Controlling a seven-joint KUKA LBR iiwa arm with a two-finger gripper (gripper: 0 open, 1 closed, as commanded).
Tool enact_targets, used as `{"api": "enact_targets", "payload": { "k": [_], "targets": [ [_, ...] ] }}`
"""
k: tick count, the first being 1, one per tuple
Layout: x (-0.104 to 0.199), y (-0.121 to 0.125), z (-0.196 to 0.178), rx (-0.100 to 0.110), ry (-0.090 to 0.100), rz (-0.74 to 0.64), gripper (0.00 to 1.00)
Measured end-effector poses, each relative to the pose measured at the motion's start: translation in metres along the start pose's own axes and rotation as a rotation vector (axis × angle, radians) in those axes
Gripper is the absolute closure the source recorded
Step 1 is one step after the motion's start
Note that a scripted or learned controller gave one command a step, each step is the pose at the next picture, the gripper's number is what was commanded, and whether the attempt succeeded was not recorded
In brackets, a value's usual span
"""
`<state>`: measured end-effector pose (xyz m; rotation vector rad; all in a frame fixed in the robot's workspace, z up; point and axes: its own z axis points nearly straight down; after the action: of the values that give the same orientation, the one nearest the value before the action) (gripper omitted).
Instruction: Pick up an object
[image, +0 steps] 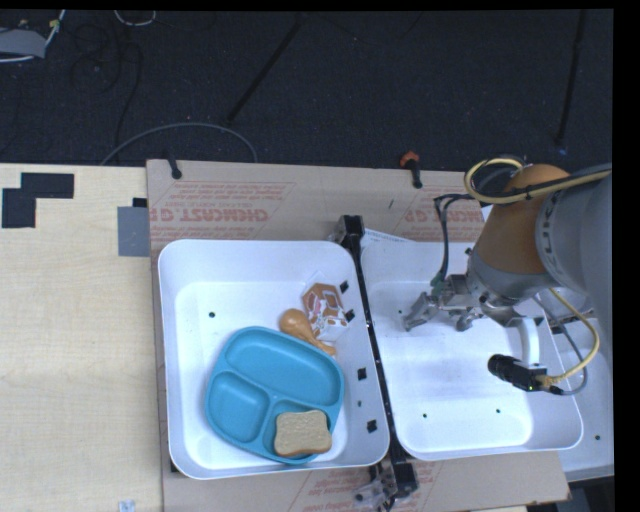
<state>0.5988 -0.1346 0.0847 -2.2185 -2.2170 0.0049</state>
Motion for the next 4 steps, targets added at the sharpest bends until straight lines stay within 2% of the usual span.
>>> {"api": "enact_targets", "payload": {
  "k": [1, 3, 4],
  "targets": [
    [-0.001, 0.000, -0.013, -0.001, -0.001, 0.004, 1.00],
    [0.001, -0.003, -0.124, -0.008, -0.002, -0.001, 1.00],
    [0.045, -0.017, -0.134, -0.003, 0.001, -0.005, 1.00]
  ]
}}
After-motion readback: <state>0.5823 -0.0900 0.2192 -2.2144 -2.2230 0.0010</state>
